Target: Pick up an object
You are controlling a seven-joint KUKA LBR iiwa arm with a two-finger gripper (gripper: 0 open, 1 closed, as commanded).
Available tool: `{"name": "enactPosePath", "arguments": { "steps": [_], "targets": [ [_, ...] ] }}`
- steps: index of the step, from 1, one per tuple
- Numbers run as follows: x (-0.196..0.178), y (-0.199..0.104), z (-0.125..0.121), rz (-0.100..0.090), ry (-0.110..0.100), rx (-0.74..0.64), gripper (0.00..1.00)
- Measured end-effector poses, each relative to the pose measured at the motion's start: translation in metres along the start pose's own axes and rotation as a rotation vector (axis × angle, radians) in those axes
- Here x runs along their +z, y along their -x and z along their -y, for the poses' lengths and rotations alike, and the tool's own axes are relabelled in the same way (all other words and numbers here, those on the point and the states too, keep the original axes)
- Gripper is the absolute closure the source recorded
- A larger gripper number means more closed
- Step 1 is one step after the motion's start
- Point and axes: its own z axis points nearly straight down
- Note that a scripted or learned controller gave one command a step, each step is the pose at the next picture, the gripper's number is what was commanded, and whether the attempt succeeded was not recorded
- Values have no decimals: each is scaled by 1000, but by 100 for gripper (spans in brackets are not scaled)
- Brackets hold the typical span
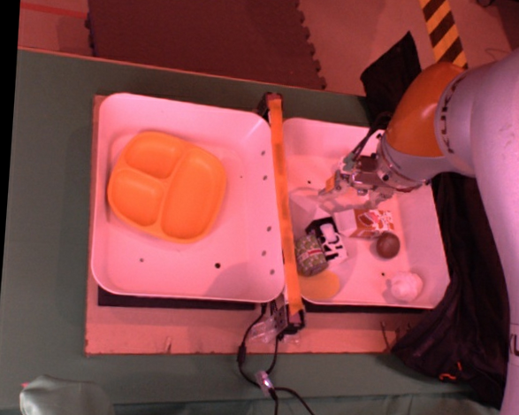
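Green bench point(45, 231) with two white bins is seen from above | gripper point(347, 192) is poised in the right bin point(308, 152); finger state cannot be told | black-and-white packet point(327, 238) lies just below the fingers, red-and-white carton point(375, 223) beside them, dark ball point(387, 246) and white lump point(405, 286) farther off | orange divided plate point(166, 185) sits in the left bin point(237, 272)

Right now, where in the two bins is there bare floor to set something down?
Left bin: bare floor below and right of the orange divided plate. Right bin: its top-left corner is bare, beside the orange divider. Crowded: around the pincer, where the carton, dark ball, white lump and black-and-white packet cluster.
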Motion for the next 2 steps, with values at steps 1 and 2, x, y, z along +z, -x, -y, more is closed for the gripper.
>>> {"name": "enactPosePath", "arguments": {
  "steps": [1,2],
  "targets": [
    [-11,1,-2,2,5,3,100],
    [-76,-1,-10,-2,-4,-1,100]
  ]
}}
